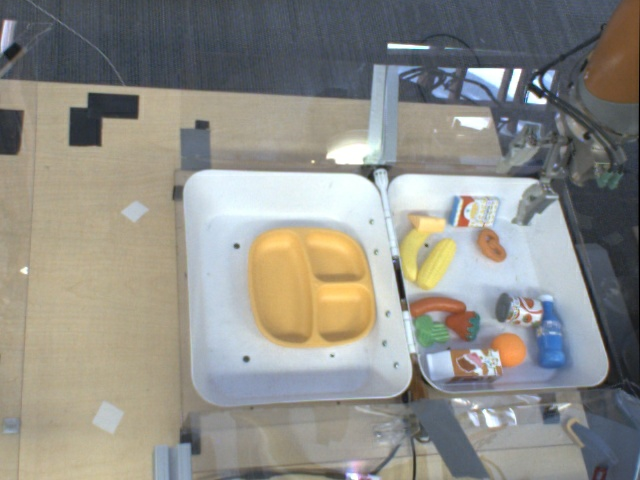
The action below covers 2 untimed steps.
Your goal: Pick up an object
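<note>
Pale wooden bench [90, 298], dark carpet [250, 18]

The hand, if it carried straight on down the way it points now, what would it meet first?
Likely bare floor of the right bin, near its far right corner. The hand hangs there, right of the small carton; height is unclear.

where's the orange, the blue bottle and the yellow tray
orange [509, 350], camera view, middle of the fruit
blue bottle [550, 340], camera view, on its body
yellow tray [311, 287], camera view, on the ridge between its compartments
</note>
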Motion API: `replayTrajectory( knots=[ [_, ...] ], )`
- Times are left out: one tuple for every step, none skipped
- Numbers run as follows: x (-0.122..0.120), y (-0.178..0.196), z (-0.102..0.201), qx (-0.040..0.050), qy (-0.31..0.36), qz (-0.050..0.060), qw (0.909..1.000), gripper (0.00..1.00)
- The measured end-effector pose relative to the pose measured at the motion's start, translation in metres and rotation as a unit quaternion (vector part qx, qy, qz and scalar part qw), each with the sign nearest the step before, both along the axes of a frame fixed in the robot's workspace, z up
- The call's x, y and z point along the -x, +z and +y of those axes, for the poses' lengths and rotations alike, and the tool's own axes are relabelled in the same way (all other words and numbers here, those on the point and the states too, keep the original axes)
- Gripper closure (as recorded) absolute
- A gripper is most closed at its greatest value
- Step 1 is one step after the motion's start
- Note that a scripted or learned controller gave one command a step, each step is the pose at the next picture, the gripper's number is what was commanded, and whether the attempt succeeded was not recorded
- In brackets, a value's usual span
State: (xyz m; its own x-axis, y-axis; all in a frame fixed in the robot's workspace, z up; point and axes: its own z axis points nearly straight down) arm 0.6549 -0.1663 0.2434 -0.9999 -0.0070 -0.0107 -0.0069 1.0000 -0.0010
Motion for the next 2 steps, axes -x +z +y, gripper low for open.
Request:
replayTrajectory(
  knots=[
    [0.022,-0.117,-0.011,-0.0017,-0.14,0.004,0.9902,0.0],
    [0.015,-0.144,0.031,-0.0032,-0.364,0.001,0.9314,0.0]
  ],
)
